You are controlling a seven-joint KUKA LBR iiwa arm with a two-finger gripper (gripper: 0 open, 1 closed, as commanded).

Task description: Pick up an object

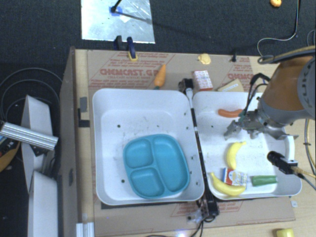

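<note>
Hovering arm over right bin, nothing gripped

Reaching in from the right, the grey arm [291, 95] with its orange band hangs over the right bin [212, 102]. Big cardboard-topped surface [133, 70] carries both white bins side by side. Left bin [106, 107] holds one blue divided tray [155, 165], three compartments, sitting toward the near right corner.

Right bin, biggest first: a yellow banana [227, 187] lying along the near wall, a smaller curved banana [233, 153] mid-bin just beside the hand, an orange sausage-shaped piece [229, 113] near the far wall, a green oblong piece [263, 180] near the front right, a small red-white-blue carton [234, 176] touching the big banana.

Hand [240, 128] sits between the orange piece and the smaller banana, fingers spread apart, no object between them.

On the cardboard behind the bins: a carrot-like orange item [159, 76], a small pink-and-white box [202, 80], a yellow lump [204, 59].
</note>
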